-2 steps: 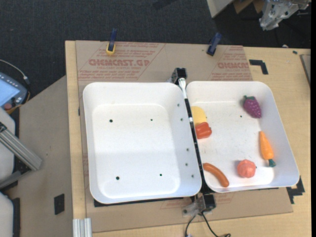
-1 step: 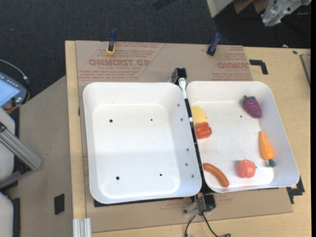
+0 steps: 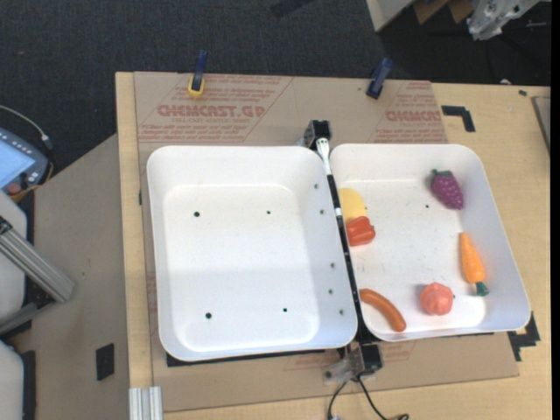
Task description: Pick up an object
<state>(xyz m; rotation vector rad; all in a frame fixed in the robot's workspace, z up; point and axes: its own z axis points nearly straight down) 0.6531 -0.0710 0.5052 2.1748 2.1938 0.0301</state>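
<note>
The right bin (image 3: 490,318) holds several toy foods. A purple bunch of grapes (image 3: 446,189) lies at its far right. An orange carrot (image 3: 472,263) lies along the right wall, with a pink-red round fruit (image 3: 437,298) just in front of it. A brown-orange sausage (image 3: 383,309) lies at the near left corner. A yellow piece (image 3: 352,203) and a red-orange pepper (image 3: 360,231) rest against the left wall. My gripper (image 3: 497,9) hangs far back at the top right, well beyond the bins and away from every object.
The left bin (image 3: 166,234) sits beside the right one, their rims touching along a black clip strip (image 3: 332,208). Both rest on a cardboard sheet (image 3: 262,103) held by a blue clamp (image 3: 379,77) and a blue-and-yellow clamp (image 3: 199,77).
</note>
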